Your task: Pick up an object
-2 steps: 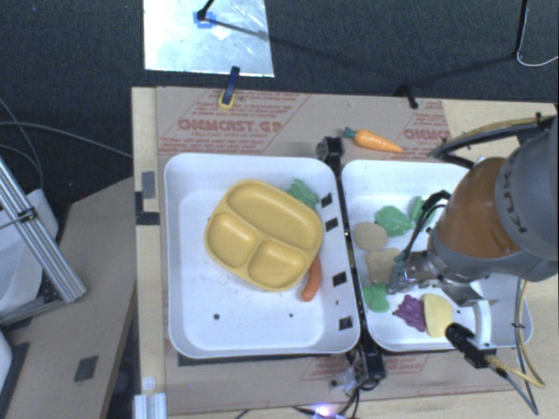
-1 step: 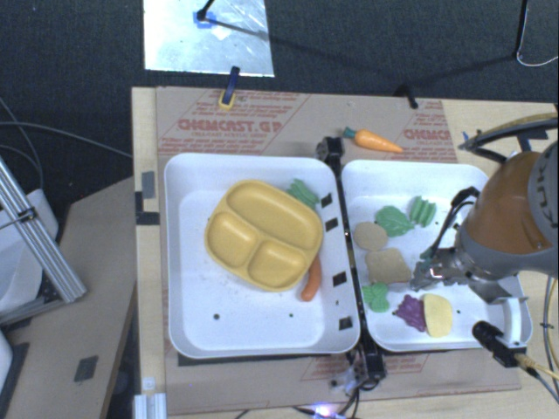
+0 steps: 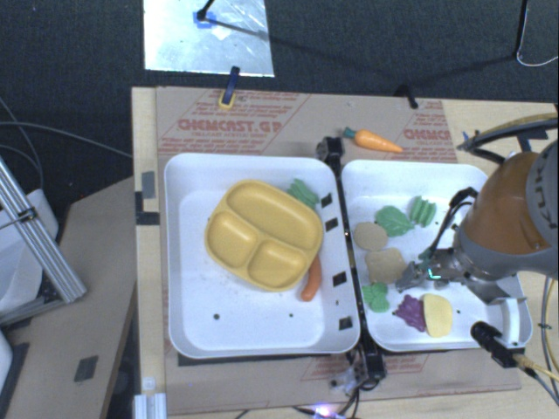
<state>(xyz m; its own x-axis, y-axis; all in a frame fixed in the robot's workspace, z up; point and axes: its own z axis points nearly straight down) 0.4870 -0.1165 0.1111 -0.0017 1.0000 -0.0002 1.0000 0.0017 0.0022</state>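
Note:
My gripper (image 3: pixel 414 277) hangs low over the right bin (image 3: pixel 463 175), its tip next to a tan potato-like piece (image 3: pixel 384 264). Around it lie another tan round piece (image 3: pixel 370 236), a green leafy piece (image 3: pixel 394 220), a ridged green piece (image 3: pixel 423 210), a small green piece (image 3: pixel 376 297), a purple grape bunch (image 3: pixel 409 311) and a yellow piece (image 3: pixel 438 314). I see nothing between the fingers. The arm's orange band (image 3: pixel 515 208) covers the bin's right part.
The left bin (image 3: pixel 188 234) holds a yellow divided plate (image 3: pixel 262 232), a green item (image 3: pixel 304 192) at its far edge and an orange carrot (image 3: pixel 311 283) at its near right. Another carrot (image 3: pixel 374 140) lies on the cardboard behind the bins.

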